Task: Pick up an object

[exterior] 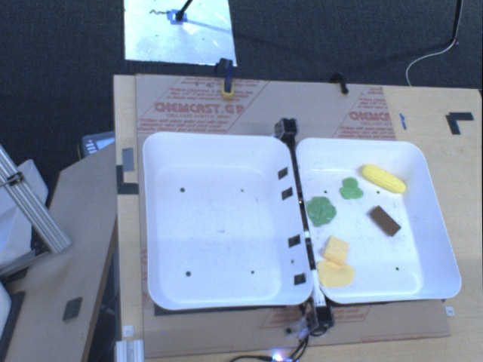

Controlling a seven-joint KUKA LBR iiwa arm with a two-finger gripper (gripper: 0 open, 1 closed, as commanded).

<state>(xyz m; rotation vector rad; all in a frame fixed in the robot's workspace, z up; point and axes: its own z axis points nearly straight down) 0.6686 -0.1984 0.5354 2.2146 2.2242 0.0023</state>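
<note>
The right bin (423, 164) holds several small objects. A yellow corn cob (383, 179) lies near its far right. A small green piece (350, 189) sits left of the corn, and a larger green leafy piece (321, 211) lies near the divider. A dark brown block (385, 221) rests toward the right. A yellow-orange cube (336, 250) sits just above a flat yellow piece (336, 275) near the front left corner of that bin.
The left bin (162, 153) stands beside the right one, joined by a black divider with clips (296, 202). Both bins rest on a cardboard-covered bench (196, 104). A metal plate (179, 21) lies on the floor beyond, and an aluminium frame (30, 210) stands at left.
</note>
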